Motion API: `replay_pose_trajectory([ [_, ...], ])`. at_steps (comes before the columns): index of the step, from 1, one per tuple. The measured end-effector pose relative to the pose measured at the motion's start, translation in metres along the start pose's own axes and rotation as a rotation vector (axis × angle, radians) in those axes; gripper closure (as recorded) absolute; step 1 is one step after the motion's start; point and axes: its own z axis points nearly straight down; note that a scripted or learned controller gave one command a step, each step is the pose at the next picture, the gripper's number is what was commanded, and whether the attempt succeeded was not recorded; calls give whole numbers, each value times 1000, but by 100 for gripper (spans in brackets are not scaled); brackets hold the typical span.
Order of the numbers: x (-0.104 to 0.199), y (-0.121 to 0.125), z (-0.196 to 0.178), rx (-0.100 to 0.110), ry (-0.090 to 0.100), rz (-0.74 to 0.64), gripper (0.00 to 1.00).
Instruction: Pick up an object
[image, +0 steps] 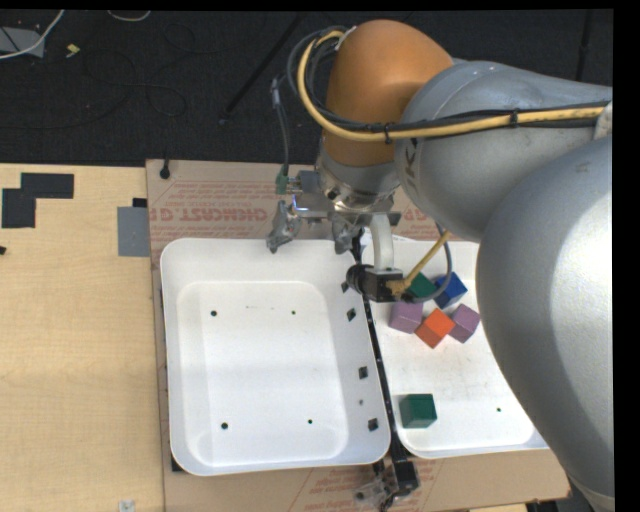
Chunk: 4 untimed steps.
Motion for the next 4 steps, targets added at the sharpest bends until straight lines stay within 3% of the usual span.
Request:
replay_pose_trajectory([
  [1,66,-2,112,9,-1,-3,0],
  [2,116,0,127,1,0,-2,0],
  [3,110,-50,172,6,-7,6,0],
  [4,112,-111,171,7,-4,7,0],
])
